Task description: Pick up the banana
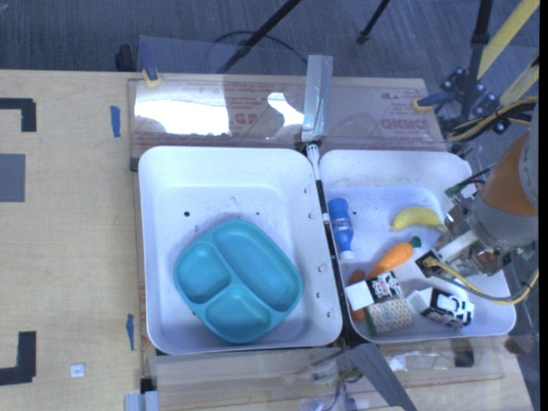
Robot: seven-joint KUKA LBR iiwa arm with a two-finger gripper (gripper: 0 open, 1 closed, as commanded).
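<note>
The yellow banana (417, 218) lies in the right bin (377, 171), in its middle-right part, curved with its ends pointing down. My gripper (478, 245) hangs over the right side of that bin, a short way right of and slightly below the banana. The grey wrist above it, with its orange band, covers it from the camera. Nothing shows between the gripper and the banana.
Also in the right bin are a blue bottle (341, 227), an orange carrot (391, 259), a white and black box (375, 291), a mesh-patterned cylinder (390, 317) and a black-and-white object (448, 306). The left bin (171, 178) bears a blue divided plate (237, 279).
</note>
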